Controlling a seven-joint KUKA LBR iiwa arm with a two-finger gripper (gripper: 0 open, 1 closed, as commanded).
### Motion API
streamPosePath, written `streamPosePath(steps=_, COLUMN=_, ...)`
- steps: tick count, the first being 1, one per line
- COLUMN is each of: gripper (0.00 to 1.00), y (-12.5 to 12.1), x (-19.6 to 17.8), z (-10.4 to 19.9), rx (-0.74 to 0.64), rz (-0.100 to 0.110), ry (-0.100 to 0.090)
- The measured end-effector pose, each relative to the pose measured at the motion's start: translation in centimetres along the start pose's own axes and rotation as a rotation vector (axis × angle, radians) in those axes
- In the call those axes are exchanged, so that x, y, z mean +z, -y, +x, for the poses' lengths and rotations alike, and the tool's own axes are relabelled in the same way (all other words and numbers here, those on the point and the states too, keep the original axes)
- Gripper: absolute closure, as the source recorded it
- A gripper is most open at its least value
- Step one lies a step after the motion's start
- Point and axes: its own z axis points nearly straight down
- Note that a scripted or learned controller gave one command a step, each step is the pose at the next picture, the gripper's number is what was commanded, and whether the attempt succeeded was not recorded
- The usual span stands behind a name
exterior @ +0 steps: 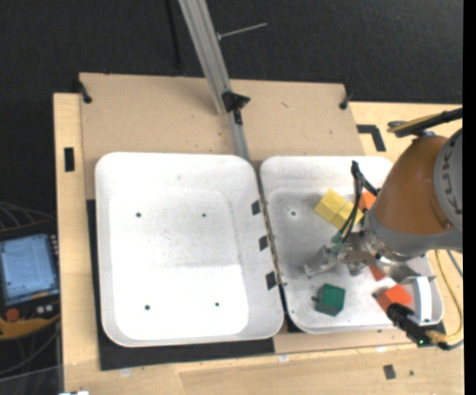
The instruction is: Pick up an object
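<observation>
While the grey arm with its glossy orange band (410,192) leans in over the right bin (303,179), its metallic end effector (330,257) hangs low above the bin's smooth white floor, and whether the tips are spread or closed cannot be told from this slanted view. Just below it lies a small dark green block (330,299) (boxy, matte), apart from the tips. A yellow blocky piece (334,208) sits further back in the same bin, close to the wrist. An orange object (394,294) lies near the bin's right wall, partly hidden. The left bin (176,245), shallow with rounded corners, rests alongside on the pale wooden worktop (155,113).
</observation>
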Motion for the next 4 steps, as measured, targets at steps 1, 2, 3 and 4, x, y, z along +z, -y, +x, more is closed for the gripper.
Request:
streamPosePath(steps=1, gripper=0.00, y=-0.1, x=4.7, z=-0.2, rx=0.000, rz=-0.008, ry=0.002)
streamPosePath(steps=2, gripper=1.00, y=-0.3, x=3.5, z=-0.2, rx=0.007, rz=-0.013, ry=0.000)
streamPosePath(steps=3, gripper=1.00, y=-1.0, x=-1.8, z=-1.3, rx=-0.005, rz=-0.013, ry=0.002)
streamPosePath(steps=4, gripper=1.00, y=-1.8, x=-6.3, z=-1.3, rx=-0.005, rz=-0.012, ry=0.001)
